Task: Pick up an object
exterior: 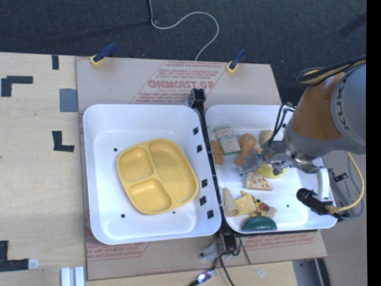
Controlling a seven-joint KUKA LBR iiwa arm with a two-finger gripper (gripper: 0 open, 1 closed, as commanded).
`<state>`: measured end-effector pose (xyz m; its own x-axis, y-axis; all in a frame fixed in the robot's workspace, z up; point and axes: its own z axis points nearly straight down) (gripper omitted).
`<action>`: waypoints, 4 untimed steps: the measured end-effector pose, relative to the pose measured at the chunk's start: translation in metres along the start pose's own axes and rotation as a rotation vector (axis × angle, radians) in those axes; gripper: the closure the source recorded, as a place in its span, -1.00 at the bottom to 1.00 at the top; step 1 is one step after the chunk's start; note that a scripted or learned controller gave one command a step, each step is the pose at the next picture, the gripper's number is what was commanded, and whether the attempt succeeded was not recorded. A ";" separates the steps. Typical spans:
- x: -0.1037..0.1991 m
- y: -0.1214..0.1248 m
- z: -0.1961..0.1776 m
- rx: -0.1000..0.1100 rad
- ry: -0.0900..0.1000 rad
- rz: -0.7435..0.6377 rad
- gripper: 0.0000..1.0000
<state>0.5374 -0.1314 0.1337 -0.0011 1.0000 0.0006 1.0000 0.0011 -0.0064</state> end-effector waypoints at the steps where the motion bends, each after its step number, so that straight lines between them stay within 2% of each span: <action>1: 0.001 0.000 0.052 -0.004 -0.001 0.000 -1.00; 2: 0.001 0.000 0.039 -0.005 -0.001 0.000 1.00; 3: 0.003 0.003 -0.003 -0.008 0.000 -0.001 1.00; 4: -0.002 0.005 -0.064 -0.010 -0.002 0.000 1.00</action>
